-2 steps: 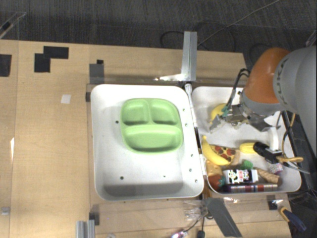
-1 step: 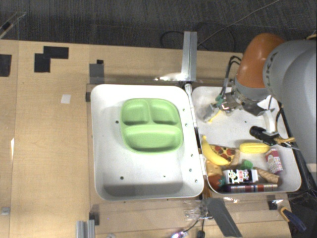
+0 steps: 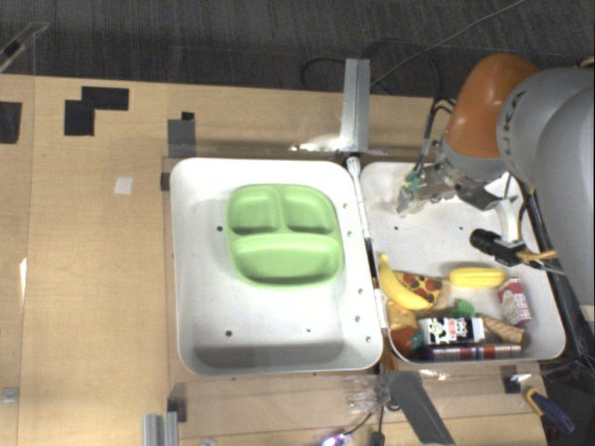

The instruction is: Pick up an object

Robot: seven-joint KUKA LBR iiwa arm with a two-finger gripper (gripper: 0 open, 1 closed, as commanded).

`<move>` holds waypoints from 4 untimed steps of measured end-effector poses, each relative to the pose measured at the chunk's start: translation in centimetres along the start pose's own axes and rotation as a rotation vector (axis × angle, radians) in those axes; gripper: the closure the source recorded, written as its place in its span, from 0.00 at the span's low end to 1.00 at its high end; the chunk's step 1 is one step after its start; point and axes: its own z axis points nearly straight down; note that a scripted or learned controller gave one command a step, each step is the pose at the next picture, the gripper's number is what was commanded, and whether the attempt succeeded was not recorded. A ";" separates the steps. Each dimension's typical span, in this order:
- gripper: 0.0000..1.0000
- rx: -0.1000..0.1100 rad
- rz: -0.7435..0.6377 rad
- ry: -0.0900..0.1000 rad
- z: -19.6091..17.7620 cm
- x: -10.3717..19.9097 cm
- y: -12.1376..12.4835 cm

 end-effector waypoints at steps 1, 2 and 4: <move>1.00 0.008 -0.103 0.001 -5.9 -0.4 -5.3; 0.00 0.009 -0.102 0.002 -5.8 -0.4 -5.4; 0.00 0.003 0.149 0.001 1.2 -3.6 -6.5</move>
